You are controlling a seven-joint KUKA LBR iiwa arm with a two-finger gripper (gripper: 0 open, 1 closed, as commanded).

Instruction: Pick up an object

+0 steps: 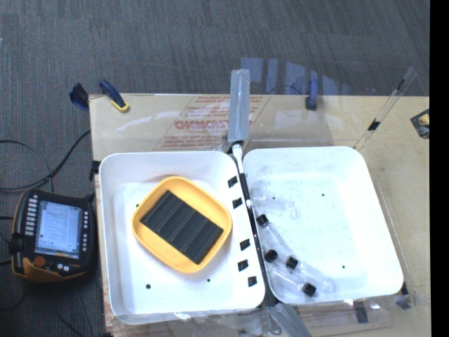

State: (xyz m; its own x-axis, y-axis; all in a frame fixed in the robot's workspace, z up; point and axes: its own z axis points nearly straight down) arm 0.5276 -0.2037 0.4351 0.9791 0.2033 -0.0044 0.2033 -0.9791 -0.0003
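Note:
A yellow square dish [182, 222] with a dark ribbed insert lies tilted in the middle of the left bin [119, 181]. Along the left and front part of the right bin [351, 188] lies a clear plastic piece with small black caps [289, 262], hard to make out against the white floor.
A teach pendant [55, 235] with a lit screen rests on the floor left of the bench, with cables running off it. A clear divider post [239, 111] stands behind the gap between the bins. Blue clamps [112, 95] hold the bench's rear edge.

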